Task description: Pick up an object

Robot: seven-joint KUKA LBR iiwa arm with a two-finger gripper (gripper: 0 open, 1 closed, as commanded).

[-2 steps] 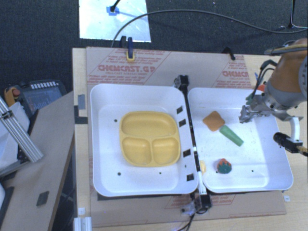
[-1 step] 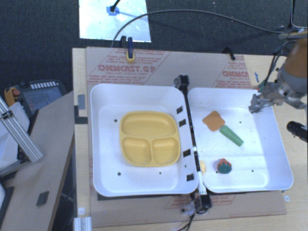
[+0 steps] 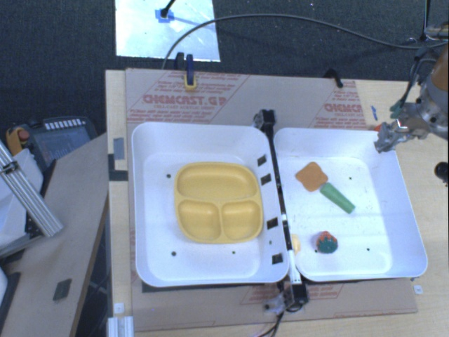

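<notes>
Gripper (image 3: 388, 140) at right bin's (image 3: 393, 258) 1 o'clock corner, grip state unreadable. Orange-headed spatula with green handle (image 3: 324, 186) lies bin centre. Small multicoloured toy (image 3: 326, 242) at 6 o'clock. Yellow divided tray (image 3: 217, 201) fills left bin (image 3: 151, 188).

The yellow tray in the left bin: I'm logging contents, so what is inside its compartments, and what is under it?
All three compartments of the yellow tray look bare. It lies flat on the left bin, so whatever sits beneath it is covered and cannot be seen.
</notes>
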